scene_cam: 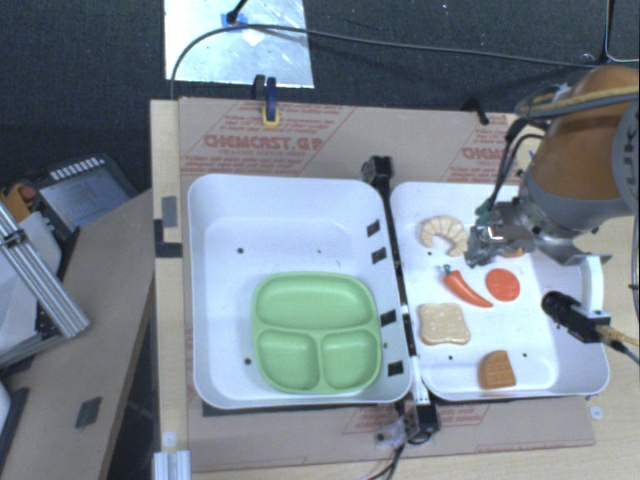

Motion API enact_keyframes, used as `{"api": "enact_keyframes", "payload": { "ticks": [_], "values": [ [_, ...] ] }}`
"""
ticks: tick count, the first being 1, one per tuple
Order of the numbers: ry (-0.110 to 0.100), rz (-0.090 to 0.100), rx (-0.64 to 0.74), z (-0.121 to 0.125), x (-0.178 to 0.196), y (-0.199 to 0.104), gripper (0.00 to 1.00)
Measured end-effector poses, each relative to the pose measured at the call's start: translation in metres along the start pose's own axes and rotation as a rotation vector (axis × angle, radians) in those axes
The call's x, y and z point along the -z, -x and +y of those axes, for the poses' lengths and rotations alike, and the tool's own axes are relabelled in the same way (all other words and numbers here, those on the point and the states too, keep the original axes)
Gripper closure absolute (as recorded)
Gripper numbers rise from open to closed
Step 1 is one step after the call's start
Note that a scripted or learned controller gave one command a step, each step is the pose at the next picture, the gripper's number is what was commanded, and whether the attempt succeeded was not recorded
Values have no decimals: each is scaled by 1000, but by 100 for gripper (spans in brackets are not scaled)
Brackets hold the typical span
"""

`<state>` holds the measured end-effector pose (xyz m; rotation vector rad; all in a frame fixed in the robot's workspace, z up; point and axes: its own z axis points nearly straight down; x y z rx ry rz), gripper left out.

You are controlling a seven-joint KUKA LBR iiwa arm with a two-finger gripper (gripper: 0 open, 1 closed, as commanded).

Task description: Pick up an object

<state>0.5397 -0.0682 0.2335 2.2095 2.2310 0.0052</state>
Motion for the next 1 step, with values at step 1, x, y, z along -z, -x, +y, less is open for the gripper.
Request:
{"api": "enact_keyframes", "payload": {
  "ticks": [1],
  "values": [
    [0,0,1,25,2,-58,100]
  ]
}}
